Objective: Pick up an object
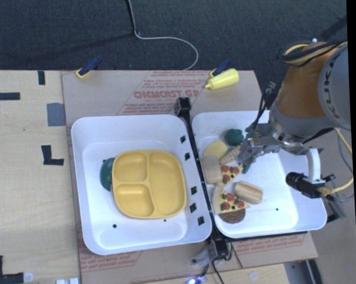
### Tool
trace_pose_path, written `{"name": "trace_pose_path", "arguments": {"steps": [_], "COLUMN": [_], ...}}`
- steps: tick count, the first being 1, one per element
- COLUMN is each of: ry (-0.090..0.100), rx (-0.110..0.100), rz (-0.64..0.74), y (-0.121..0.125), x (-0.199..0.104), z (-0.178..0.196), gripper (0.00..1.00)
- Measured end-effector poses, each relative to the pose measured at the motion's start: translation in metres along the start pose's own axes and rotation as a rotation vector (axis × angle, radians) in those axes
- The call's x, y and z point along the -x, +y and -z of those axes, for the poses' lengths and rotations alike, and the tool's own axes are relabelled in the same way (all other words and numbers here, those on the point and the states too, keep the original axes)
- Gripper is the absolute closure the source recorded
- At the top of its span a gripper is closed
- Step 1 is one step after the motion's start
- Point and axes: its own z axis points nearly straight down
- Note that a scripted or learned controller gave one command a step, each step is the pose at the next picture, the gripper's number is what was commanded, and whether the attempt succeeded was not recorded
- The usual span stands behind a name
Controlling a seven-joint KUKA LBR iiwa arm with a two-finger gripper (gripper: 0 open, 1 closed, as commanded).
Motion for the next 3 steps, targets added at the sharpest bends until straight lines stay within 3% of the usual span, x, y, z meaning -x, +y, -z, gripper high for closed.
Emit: {"name": "trace_pose_path", "arguments": {"steps": [1, 2, 3], "ry": [0.001, -0.001, 0.0], "rx": [0.002, -0.001, 0.001], "rz": [0.004, -0.001, -0.002], "y": [-0.005, -0.013, -0.005], "x": [-0.056, -0.078, -0.079], "z": [0.017, 0.013, 0.014], "gripper": [1.0, 1.0, 1.0]}}
